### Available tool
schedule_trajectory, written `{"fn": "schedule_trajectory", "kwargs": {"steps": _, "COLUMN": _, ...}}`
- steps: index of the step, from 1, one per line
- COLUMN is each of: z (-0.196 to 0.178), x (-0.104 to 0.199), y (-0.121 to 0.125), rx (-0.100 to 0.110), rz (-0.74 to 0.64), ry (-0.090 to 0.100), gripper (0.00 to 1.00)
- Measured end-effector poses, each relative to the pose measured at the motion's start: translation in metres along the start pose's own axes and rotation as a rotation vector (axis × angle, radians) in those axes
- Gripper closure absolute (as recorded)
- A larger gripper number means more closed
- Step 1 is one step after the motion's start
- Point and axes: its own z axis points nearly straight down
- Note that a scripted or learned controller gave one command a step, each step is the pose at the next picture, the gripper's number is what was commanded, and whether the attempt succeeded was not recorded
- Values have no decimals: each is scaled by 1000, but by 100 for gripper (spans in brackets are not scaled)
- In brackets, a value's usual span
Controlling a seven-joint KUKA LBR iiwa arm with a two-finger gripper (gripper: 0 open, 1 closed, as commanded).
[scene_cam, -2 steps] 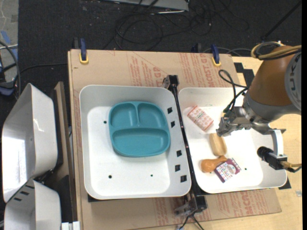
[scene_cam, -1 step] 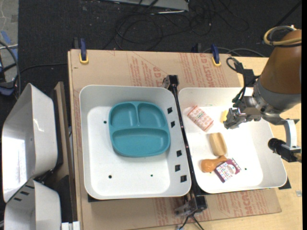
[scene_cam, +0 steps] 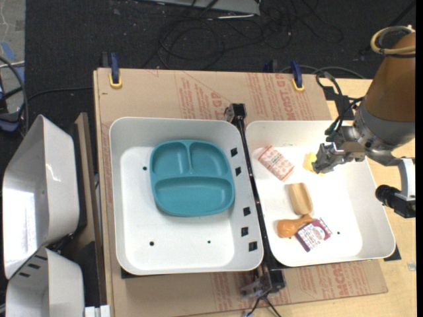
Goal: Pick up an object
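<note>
The right bin (scene_cam: 370, 243) holds several small items. A pink-and-white packet (scene_cam: 275, 162) lies near its upper left. A tan bread roll (scene_cam: 299, 197) lies in the middle, with an orange piece (scene_cam: 289, 228) and a purple packet (scene_cam: 313, 233) just below it. A small yellow object (scene_cam: 310, 161) sits at the upper right, partly hidden by my gripper (scene_cam: 323, 163). The gripper hangs low right beside and over that yellow object. Its fingers point down and left.
The left bin (scene_cam: 129, 243) holds a teal divided plate (scene_cam: 192, 177). A black divider with clips (scene_cam: 248, 197) runs between the bins. Cardboard lies under both. White containers (scene_cam: 33, 197) stand off the bench at the left. Cables run across the dark floor behind.
</note>
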Motion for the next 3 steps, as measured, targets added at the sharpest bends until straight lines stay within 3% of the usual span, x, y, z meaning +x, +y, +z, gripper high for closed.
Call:
{"fn": "schedule_trajectory", "kwargs": {"steps": 1, "z": 3, "x": 38, "y": 23, "rx": 1, "rz": -4, "ry": 1, "gripper": 100}}
{"fn": "schedule_trajectory", "kwargs": {"steps": 3, "z": 18, "x": 146, "y": 58, "rx": 1, "rz": -5, "ry": 2, "gripper": 100}}
